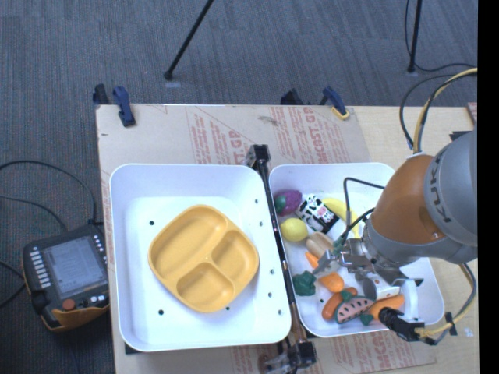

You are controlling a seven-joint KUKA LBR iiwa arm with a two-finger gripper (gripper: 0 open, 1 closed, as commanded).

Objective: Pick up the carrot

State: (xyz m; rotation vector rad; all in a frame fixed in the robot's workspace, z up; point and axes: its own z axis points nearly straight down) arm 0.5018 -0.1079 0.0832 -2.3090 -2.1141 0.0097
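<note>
The carrot [330, 281] lies in the right bin [374, 170], toward its 7 o'clock corner, just beside the broccoli [303, 284] at its 9 o'clock and a watermelon slice [352, 308] at its 5 o'clock. The pincer [340, 260] hovers right over the carrot's upper end; whether it is released or clenched cannot be told. In the left bin [129, 209] sits a yellow divided plate [203, 257].

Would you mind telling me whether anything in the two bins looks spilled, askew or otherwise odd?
Nothing stands out. The yellow plate lies flat in the left bin, turned at an angle. The toy foods, the carrot among them, sit crowded inside the right bin, none over its rim. The gripper hangs over that pile.
</note>
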